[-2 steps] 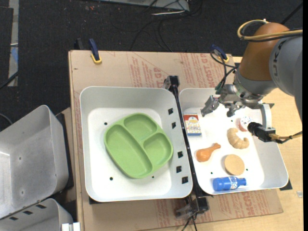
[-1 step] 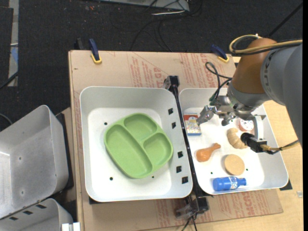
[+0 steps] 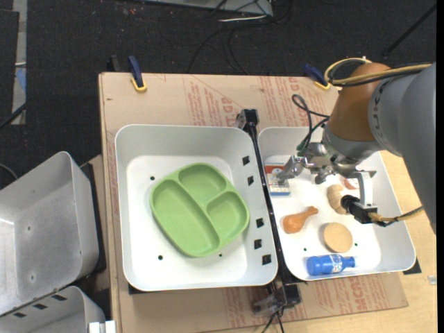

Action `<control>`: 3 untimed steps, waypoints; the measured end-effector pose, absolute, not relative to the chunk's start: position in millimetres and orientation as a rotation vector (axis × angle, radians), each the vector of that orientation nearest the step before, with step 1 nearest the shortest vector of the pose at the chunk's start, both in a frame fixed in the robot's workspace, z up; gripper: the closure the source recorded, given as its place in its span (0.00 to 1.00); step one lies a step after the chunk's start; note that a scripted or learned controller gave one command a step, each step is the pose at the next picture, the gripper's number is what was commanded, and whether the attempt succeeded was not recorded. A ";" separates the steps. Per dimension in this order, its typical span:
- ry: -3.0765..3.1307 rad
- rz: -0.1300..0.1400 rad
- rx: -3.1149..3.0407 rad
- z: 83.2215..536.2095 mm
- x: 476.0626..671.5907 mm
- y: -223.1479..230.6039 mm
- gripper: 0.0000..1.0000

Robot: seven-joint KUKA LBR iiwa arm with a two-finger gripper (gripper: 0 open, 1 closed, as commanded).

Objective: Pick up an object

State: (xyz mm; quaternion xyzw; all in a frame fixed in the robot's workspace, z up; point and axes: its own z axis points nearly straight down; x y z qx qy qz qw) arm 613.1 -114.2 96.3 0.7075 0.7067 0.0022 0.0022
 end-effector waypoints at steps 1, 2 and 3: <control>2.212 0.015 2.215 109.2 615.3 -113.9 1.00; 2.221 0.005 2.216 172.4 612.9 -112.0 1.00; 2.220 0.004 2.216 216.7 613.2 -117.8 1.00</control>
